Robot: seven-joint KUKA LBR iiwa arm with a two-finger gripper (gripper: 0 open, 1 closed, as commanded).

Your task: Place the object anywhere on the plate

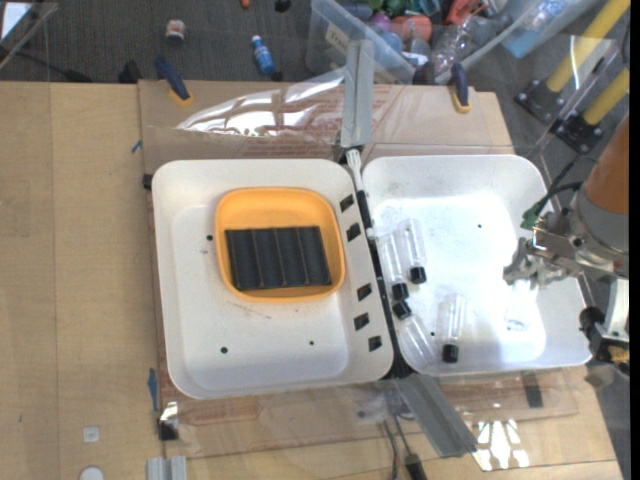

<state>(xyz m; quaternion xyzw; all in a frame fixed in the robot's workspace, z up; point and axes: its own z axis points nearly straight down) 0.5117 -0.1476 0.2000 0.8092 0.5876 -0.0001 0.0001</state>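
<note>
An orange plate (pixel 283 204) lies in the left bin (pixel 190 348). A black ridged rectangular block (pixel 277 257) rests flat on the plate. In the right bin (pixel 470 193), near its left wall, lie clear plastic vials with black caps: one (pixel 408 253) farther back and one (pixel 450 323) nearer the front. My gripper (pixel 523 267) hangs over the right side of the right bin, apart from the vials and far from the plate. I see nothing held in it.
A metal divider (pixel 357 98) runs between the bins. A clear tub of toys (pixel 420 8) stands behind the bench. Black clips (pixel 362 293) line the left bin's right wall. Crinkled plastic film (pixel 260 118) lies behind the left bin.
</note>
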